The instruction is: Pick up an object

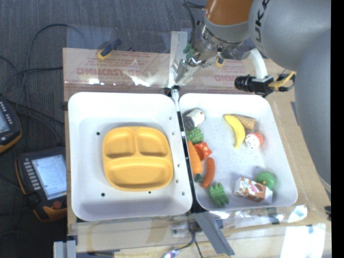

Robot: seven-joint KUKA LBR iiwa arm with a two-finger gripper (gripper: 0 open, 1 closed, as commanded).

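My gripper (180,75) hangs above the back rim where the two bins meet, over the cardboard behind them, with nothing seen in it. The right bin (279,144) holds a yellow banana (234,129), a tan cone (249,122), a red-and-white ball (253,140), a green ball (266,179) and a small printed carton (251,189). Along its left wall lie a white-and-grey object (193,116), a green piece (195,135), a red piece (203,151), an orange carrot (194,160), a red sausage (208,172) and a green leafy toy (218,193).
The left bin (86,117) holds a yellow divided plate (138,157). Clear plastic sheeting (129,74) and a yellow clip (107,49) lie on the cardboard behind the bins. Tablets and cables sit on the floor at far left.
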